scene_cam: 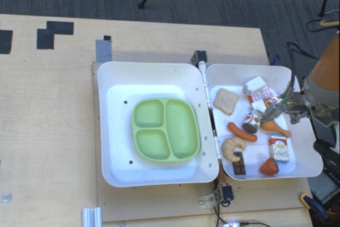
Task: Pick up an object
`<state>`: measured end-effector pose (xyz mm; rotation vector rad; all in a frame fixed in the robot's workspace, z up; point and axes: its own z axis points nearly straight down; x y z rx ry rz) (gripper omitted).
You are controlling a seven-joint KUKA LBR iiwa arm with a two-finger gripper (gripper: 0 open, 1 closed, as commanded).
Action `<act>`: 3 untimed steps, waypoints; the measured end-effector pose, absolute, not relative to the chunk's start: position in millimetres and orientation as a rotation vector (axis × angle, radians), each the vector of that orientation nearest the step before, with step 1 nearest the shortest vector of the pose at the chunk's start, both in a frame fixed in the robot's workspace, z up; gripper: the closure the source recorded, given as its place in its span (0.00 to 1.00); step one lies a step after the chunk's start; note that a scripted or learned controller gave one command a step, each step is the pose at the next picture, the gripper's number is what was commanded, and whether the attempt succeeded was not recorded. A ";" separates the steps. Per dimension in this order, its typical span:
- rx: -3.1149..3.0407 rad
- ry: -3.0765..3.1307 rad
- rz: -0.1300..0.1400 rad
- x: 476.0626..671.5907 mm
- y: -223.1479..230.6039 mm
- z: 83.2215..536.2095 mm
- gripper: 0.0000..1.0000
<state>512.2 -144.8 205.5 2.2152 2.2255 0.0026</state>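
The jaws (272, 111) hang low in the right bin (305, 165), among the toy foods; whether they are open or closed I cannot tell. Just beneath them lie a dark round piece (250, 126), an orange carrot (276, 127) and a sausage (242, 132), closely packed. A clean pick probably means centring on one item, clear of its neighbours, before closing and lifting straight up.

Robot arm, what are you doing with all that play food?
The robot arm reaches in from the right, and its gripper hangs low over the right bin, among the toy food. Just beside it lie a hot dog, a carrot-like orange piece and a small dark piece. A croissant, a strawberry and a slice of bread lie around them. Nothing looks lifted yet. The left bin has a green divided plate.
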 end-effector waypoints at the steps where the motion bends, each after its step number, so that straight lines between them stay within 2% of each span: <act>1: 2.213 2.221 0.009 529.9 -98.6 86.7 0.00; 2: 2.211 2.219 0.014 531.4 -98.4 98.2 1.00; 3: 2.213 2.226 0.005 553.3 -65.4 199.9 1.00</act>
